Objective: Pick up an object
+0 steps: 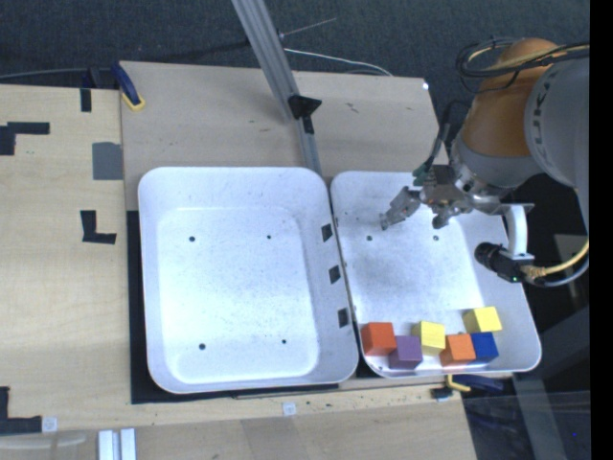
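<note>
Camera view: blocks [431, 341] well below tool [417, 215].

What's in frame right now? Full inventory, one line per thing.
bins: 2, white, side by side on the bench; left bin, right bin
orange blocks: 2, near edge of the right bin, one at the left of the cluster, one towards the right
yellow blocks: 2, same cluster, one mid, one at the far right
purple block: 1, between the left orange and mid yellow
blue block: 1, right end, beside the right orange
metal pole: 1, grey, slanting over the bench beyond the bins
arm: 1, grey and orange, reaching in from the right
hand: 1, above the far part of the right bin, away from the blocks, holding nothing visible
</note>
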### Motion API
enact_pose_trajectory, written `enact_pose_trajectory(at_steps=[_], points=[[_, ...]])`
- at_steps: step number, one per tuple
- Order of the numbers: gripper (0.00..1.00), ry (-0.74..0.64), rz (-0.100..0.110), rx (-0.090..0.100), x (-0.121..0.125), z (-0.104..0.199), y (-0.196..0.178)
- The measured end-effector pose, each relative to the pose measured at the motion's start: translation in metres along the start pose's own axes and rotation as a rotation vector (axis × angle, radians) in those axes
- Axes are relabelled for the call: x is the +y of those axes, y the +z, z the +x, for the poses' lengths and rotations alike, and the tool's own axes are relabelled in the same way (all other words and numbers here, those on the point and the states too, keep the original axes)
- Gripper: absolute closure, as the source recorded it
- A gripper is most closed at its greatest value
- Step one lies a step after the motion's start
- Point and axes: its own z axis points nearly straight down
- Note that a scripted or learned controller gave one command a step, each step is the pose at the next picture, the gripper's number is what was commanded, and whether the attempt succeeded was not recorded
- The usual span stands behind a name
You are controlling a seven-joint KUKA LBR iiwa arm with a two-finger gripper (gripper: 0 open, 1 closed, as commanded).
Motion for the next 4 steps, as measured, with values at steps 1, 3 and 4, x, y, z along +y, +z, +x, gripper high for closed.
enact_pose_trajectory(at_steps=[1,3,4], points=[[0.00,0.003,0.009,0.000,-0.022,-0.004,0.073],[0.00,-0.005,-0.008,0.001,-0.033,0.053,-0.049],[0.00,0.005,0.008,0.000,-0.069,0.028,0.010]])
